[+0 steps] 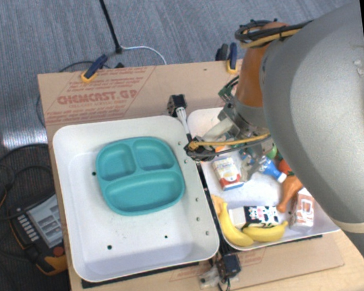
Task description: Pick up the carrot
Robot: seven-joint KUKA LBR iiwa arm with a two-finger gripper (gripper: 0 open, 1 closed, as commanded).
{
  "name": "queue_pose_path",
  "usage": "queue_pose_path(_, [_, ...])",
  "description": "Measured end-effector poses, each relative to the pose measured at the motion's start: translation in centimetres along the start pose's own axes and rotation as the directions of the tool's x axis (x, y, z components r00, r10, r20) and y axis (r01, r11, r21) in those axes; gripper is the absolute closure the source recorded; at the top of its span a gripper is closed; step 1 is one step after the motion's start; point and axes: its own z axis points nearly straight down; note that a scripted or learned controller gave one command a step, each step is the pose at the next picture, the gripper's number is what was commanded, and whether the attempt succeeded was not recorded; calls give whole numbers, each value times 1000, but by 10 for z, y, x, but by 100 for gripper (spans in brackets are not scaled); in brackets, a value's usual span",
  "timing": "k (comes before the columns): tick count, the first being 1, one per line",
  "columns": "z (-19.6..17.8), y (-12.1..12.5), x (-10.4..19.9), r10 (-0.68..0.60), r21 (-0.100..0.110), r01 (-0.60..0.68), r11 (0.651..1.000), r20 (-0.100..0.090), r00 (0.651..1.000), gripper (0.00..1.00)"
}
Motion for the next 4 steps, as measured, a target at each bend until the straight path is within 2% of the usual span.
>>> queue_pose_path(1, [-4, 53, 1, -81, -1, 81, 997, 1, 997, 0])
queue_pose_path(2, [86, 73, -49, -128, -8, 128, 992, -9, 992, 0])
queue_pose_path(3, [95, 72, -80, 150, -7, -150, 989, -16, 989, 0])
queue_pose_path(4, [0, 13, -71, -119, 0, 119, 993, -1, 993, 0])
